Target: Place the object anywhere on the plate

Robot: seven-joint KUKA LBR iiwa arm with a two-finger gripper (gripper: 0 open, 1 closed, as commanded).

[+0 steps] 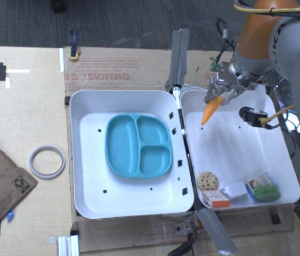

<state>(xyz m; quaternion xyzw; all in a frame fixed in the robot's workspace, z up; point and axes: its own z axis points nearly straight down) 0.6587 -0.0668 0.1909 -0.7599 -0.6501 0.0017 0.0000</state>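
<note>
Two white bins sit side by side on the counter (27, 116). At two o'clock, above the right bin (277, 159), the claw (221, 94) grips an orange carrot (210, 110) by its top, tip hanging down. Well apart at nine o'clock, the blue plate (138, 145) lies in the left bin (86, 143).

i have one camera, fixed above the bench and looking down at a slant, far enough off to take in both white bins whole. the left bin (80, 143) sits near the middle of the frame and the right bin (277, 159) fills the right side. the far edge of the bench and a strip of dark floor (139, 9) lie along the top, and the near bin rims run close to the bottom. my arm (277, 31) comes in from the upper right corner, so it looms large there.
</note>
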